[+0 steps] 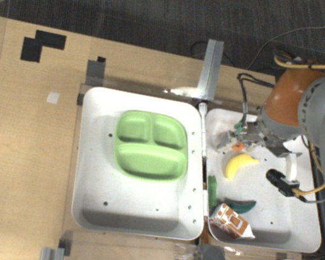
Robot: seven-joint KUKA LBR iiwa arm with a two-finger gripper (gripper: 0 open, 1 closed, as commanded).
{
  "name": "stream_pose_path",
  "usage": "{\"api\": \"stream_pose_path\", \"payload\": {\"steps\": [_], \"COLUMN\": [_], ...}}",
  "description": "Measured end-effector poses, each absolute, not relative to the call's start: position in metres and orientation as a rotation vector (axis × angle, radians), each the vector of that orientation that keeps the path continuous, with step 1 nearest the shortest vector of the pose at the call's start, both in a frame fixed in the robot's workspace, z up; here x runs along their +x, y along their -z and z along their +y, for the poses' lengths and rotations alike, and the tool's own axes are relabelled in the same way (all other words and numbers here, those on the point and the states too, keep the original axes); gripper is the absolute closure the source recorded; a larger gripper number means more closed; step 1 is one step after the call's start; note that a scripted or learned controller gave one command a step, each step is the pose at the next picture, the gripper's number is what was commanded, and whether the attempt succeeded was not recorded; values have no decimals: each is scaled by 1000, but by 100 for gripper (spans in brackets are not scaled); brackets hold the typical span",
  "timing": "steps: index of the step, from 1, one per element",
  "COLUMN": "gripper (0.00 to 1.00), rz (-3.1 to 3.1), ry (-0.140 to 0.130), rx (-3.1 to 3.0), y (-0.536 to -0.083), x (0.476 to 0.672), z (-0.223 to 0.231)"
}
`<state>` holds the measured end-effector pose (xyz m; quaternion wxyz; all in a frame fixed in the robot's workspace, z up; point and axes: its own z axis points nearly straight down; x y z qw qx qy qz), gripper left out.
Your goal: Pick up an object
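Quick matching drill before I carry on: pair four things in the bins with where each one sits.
Things:
1. green divided tray
2. banana
3. brown and white packet
4. dark green object

Places:
A. near corner of the right bin, by the divider
B. middle of the left bin
C. right bin, just above the packet
D. right bin, just below the gripper

Pairs: 1-B, 2-D, 3-A, 4-C

Single fixed overhead camera, slanted down, both white bins (84, 163) framed
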<state>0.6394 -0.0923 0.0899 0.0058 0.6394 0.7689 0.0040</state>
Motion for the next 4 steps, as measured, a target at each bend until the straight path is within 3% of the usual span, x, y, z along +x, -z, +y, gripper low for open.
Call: {"api": "stream_pose_path", "payload": {"steps": [1, 2, 3, 4], "gripper": [0, 0, 100, 100], "rz": [2453, 2485, 2485, 2381], "ry": [-16, -6, -12, -5], "rx": [1943, 1918, 1906, 2045], "y": [-91, -88, -100, -185], "x": [604, 671, 674, 655], "z": [-93, -109, -108, -45]}}
